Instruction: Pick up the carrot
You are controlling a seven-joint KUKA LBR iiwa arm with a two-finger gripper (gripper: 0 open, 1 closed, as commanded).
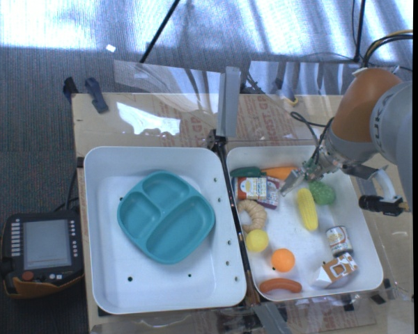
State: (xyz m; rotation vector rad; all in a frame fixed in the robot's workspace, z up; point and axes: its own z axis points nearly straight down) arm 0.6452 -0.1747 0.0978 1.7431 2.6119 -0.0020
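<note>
Approach step, nothing grasped yet: the gripper [297,180] hangs low in the right bin [368,236] with its two fingers spread apart and nothing between them. The carrot [279,172] lies at the bin's far edge, just beside the fingertips on their far-left side, its orange body only partly showing between a dark green piece [245,172] and the gripper. The next move likely calls for a short shift toward the far wall and a descent so the fingers straddle the carrot. Crowding is the problem: a snack packet [258,189] sits right below the carrot, a green veggie [322,193] and corn cob [306,209] lie close to the gripper. Farther off: pretzel [253,214], lemon [257,240], orange [283,259], sausage [280,285], can [338,239], small carton [337,268]. The left bin [101,256] holds a teal divided plate [166,216].
</note>
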